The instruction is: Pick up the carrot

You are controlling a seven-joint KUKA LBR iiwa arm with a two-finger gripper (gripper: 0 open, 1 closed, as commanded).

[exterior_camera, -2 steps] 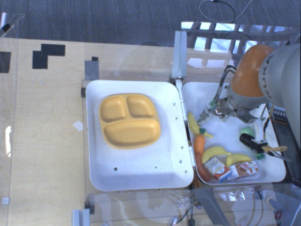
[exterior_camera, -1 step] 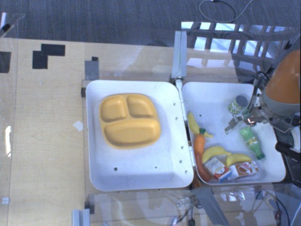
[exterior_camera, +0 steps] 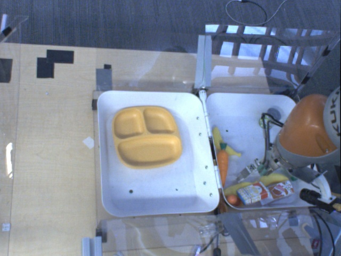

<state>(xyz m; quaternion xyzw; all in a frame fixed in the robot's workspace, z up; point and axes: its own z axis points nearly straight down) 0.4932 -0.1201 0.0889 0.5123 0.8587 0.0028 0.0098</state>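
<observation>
Pale wooden bench point(exterior_camera: 48, 159) — two shallow white bins side by side, left bin point(exterior_camera: 154, 196) and right bin point(exterior_camera: 240, 116).

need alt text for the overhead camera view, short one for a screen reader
A carrot lies along the left wall of the right white bin, beside a banana and a small carton, with the gripper just to its right, not holding it. The left white bin holds a yellow divided plate.

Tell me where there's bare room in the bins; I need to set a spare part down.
Free: the left white bin's floor below the yellow three-compartment plastic tray, and the right white bin's upper-left floor. Crowded: its lower edge, where the orange carrot, yellow banana, small carton and tool cluster.
</observation>
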